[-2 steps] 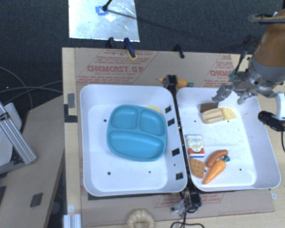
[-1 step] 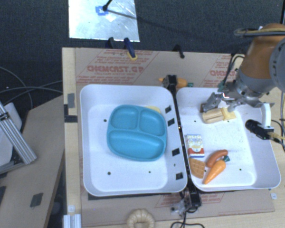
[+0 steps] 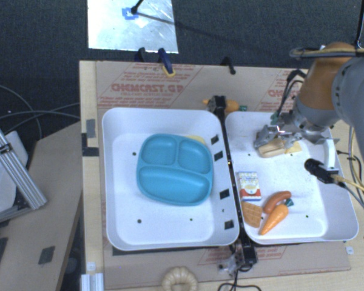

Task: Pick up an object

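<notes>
Red "CHEMCAST GP" lettering [image 3: 147, 88] marks the brown sheet over the counter [image 3: 139, 77]. Left bin [image 3: 118, 223] holds a blue, glossy three-compartment plate [image 3: 175, 168]. Right bin [image 3: 340, 217] holds a printed packet [image 3: 249, 185], sausage [image 3: 276, 200], carrot [image 3: 274, 219], cracker [image 3: 251, 213] and a tan bread-like piece [image 3: 280, 147] under the gripper [image 3: 272, 135]; its grip can't be judged.

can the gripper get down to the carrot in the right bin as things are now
Probably yes. The carrot lies uncovered near the right bin's front, touching only the sausage beside it, and the gripper is over the same bin.
</notes>
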`<state>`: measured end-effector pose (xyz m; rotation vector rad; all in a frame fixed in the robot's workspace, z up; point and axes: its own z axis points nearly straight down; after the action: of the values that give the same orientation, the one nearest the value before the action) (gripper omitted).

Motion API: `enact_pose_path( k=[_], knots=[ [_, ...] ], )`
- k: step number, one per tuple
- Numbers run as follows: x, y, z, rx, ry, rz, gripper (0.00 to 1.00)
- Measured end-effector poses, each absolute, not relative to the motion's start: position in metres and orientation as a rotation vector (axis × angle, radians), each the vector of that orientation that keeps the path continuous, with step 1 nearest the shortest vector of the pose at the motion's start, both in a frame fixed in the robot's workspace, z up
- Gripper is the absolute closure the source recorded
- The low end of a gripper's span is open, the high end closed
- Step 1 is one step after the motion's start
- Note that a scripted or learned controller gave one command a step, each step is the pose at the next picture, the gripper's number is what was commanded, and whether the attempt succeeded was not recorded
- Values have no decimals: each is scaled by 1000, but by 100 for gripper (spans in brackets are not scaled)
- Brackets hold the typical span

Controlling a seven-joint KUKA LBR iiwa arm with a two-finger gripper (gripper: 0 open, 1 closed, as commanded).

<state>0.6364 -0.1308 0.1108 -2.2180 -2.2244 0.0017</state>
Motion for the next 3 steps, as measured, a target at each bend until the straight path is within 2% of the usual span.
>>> enact_pose_path(
  k=[1,2,3],
  knots=[
    [638,-132,87,-2222,-2229,-1,0],
    [641,-132,101,-2227,-2236,-12,100],
    [635,-134,149,-2224,-2225,-5,100]
  ],
)
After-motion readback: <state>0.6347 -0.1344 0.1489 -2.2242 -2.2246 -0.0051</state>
